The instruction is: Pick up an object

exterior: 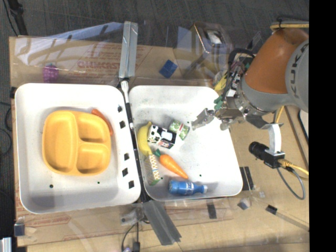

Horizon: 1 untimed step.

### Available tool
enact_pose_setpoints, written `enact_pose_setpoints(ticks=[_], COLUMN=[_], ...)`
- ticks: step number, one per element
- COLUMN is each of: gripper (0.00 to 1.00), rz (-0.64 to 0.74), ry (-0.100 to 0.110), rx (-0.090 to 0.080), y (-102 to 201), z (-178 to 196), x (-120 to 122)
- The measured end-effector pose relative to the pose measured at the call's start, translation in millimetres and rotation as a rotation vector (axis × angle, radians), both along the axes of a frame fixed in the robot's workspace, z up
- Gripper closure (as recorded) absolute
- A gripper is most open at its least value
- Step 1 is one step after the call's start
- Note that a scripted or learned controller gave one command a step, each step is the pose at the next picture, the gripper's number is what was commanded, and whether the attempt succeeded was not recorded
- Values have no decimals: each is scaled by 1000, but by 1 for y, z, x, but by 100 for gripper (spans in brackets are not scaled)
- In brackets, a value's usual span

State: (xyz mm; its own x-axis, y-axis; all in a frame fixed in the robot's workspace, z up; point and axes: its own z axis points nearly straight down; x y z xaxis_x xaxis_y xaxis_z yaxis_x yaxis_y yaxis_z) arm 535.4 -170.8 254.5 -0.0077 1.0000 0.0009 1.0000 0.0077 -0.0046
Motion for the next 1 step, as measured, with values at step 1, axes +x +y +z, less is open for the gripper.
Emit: enact_pose_setpoints(ticks=[1], gripper=[0], rz=[52], ry=[-4], rx=[0], y=[34], z=[-162], x=[-10])
